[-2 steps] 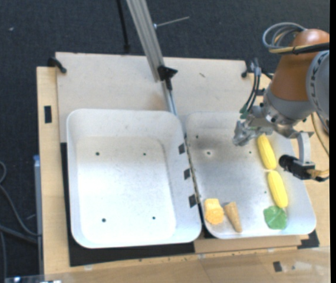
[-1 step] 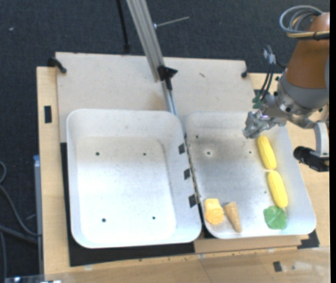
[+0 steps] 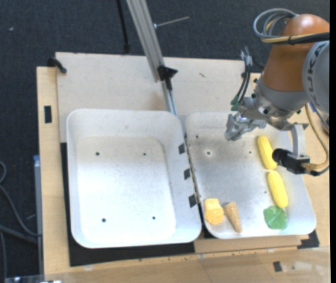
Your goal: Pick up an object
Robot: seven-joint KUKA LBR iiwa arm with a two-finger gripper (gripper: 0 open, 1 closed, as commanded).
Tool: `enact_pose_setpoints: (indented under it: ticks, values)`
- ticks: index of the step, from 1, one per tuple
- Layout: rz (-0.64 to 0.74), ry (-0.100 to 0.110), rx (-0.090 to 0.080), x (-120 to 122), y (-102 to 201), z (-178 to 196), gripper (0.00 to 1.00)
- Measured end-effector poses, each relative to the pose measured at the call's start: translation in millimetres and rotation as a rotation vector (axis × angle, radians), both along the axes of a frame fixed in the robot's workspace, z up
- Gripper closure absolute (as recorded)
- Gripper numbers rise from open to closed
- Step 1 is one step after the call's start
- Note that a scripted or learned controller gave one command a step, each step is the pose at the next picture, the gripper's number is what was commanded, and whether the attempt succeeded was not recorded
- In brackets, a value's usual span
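Note:
The right bin (image 3: 233,175) holds several small objects. Two yellow corn-like pieces lie along its right side, one (image 3: 266,151) above the other (image 3: 277,188). A green lump (image 3: 275,217) sits in the near right corner. A yellow chunk (image 3: 214,211) and a tan cone (image 3: 233,216) lie by the near edge. My gripper (image 3: 236,128) hangs over the bin's far part, left of the upper corn piece and well away from the near objects. Nothing shows between its fingers.
The left bin (image 3: 127,178) lies beside the right one, with a raised divider edge (image 3: 188,170) between them. A slanted metal rail (image 3: 150,43) crosses the back of the bench. A black cable connector (image 3: 289,160) hangs near the right bin's right rim.

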State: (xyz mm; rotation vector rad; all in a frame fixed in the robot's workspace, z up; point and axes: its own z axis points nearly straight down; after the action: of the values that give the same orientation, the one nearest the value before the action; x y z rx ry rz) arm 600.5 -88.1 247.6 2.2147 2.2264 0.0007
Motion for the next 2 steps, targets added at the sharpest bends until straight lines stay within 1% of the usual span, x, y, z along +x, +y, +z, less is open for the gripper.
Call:
enact_pose_setpoints:
  ticks: [1,2]
  values:
    - [0.002,-0.002,0.002,2.7,53.7,8.7,1.0]
    - [0.001,0.002,0.001,5.3,100.5,-4.5,1.0]
